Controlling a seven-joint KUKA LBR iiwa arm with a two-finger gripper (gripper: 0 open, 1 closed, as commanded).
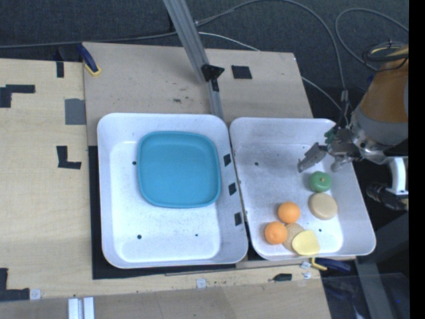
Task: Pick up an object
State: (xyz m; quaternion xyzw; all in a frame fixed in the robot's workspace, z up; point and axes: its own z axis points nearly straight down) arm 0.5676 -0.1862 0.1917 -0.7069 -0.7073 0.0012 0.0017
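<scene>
Two shallow white plastic bins are being shown side by side on the wooden bench. The left bin is being occupied by a turquoise, square plastic plate with rounded corners, which is lying flat toward the bin's upper middle.

The right bin is being occupied by a cluster of small objects gathered in its lower right part. A small green round object is lying highest, with a beige round disc touching it just below. Two orange balls are lying to the left, one above the other, the lower one beside a pale yellow round piece at the bin's near edge.

The two-finger gripper is being held over the right bin's upper right area, just above the green object. Its jaws are being kept spread apart, with nothing seen between them, and none of the objects is being lifted.
</scene>
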